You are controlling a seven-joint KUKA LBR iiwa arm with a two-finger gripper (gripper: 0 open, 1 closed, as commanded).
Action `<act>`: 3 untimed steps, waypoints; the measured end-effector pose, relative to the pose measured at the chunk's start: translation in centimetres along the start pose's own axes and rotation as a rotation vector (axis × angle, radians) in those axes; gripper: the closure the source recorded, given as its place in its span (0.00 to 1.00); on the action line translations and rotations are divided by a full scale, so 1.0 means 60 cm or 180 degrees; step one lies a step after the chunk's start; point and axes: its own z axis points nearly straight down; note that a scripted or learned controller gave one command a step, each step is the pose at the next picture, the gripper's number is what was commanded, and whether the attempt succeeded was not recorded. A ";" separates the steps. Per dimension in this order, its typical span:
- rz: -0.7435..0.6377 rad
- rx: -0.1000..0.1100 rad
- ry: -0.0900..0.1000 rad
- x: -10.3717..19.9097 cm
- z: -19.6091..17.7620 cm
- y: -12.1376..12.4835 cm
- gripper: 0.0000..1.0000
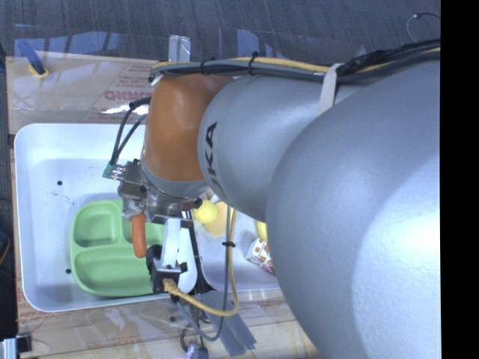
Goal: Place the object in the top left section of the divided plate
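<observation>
A green divided plate lies in the left white bin, towards its front. Its top left section shows bare green. My gripper hangs over the plate's right part, just right of that section. An orange carrot-like stick points down from between its fingers, above the ridge between the plate's sections. I cannot tell whether the stick touches the plate. The arm hides the plate's right edge.
A yellow round object and a pale patterned object lie in the right bin, mostly hidden under the arm. The arm's large grey body covers the right half of the view. Cardboard lies behind the bins.
</observation>
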 end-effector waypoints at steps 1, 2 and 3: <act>0.0198 0.0003 -0.0006 -0.002 0.121 0.009 1.00; 0.0255 -0.0002 -0.0001 -0.090 0.068 0.116 1.00; 0.0142 -0.0001 -0.0001 -0.010 0.036 -0.017 1.00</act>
